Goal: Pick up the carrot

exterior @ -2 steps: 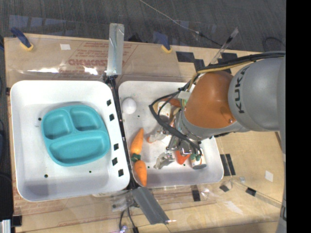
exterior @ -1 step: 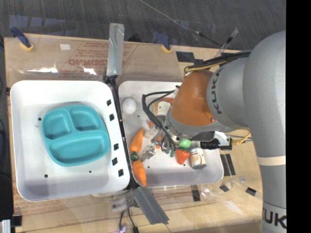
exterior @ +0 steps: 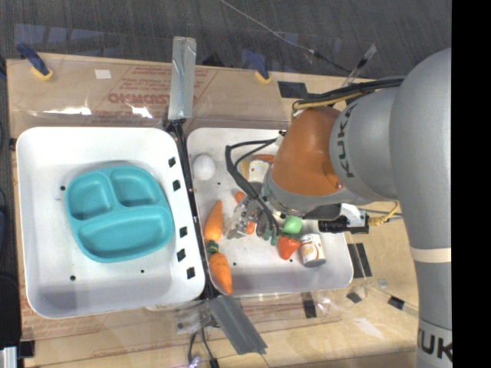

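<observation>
A short orange carrot with a green stub at its top (exterior: 220, 271) lies at the near left corner of the right-hand shallow white plastic bin (exterior: 265, 284), close against the bin's left wall. Just beyond it, along the same wall, a second, longer orange carrot (exterior: 214, 221) lies roughly parallel to the wall, its tip pointing away from the camera. The metal two-finger gripper (exterior: 249, 222) hangs just to the right of this longer carrot, near but apart from it; whether its fingers are spread or closed cannot be told from this angle.

To the right of the gripper, a small red strawberry-shaped toy (exterior: 288, 247) rests on the bin floor, beside a small white can with a printed label (exterior: 311, 250), lying tilted. A round green piece (exterior: 292, 225) sits just beyond the red toy, partly under the arm.

The grey arm with its orange band (exterior: 307, 156) reaches in from the right and covers much of the bin's far half. A white egg-shaped ball (exterior: 203, 166) sits near the far left corner of the right bin.

In the left-hand shallow white plastic bin (exterior: 46, 148), a teal plastic plate with three compartments (exterior: 119, 213) lies flat, well apart from both carrots.
</observation>
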Controlling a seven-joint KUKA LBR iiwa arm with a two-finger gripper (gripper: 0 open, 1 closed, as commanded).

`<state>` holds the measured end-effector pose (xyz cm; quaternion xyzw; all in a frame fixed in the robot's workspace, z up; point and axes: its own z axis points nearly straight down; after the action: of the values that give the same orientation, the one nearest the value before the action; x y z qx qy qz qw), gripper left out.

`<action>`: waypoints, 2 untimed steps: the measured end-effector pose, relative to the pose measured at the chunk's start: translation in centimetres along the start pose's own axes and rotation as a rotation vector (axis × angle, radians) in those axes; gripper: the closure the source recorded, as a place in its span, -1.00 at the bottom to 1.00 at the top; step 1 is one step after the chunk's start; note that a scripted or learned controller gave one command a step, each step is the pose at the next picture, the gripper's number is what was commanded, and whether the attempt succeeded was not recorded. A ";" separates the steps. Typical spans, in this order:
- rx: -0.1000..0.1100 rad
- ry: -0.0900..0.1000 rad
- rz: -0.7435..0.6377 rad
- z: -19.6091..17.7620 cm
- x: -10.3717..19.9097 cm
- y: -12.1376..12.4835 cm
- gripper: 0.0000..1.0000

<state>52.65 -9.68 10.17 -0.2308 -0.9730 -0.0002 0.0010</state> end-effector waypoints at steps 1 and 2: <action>-0.002 -0.006 -0.154 -9.2 5.7 3.1 1.00; 0.000 0.000 -0.589 -8.9 8.1 5.1 1.00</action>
<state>47.71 -1.43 19.12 0.0616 -0.9981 -0.0004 0.0011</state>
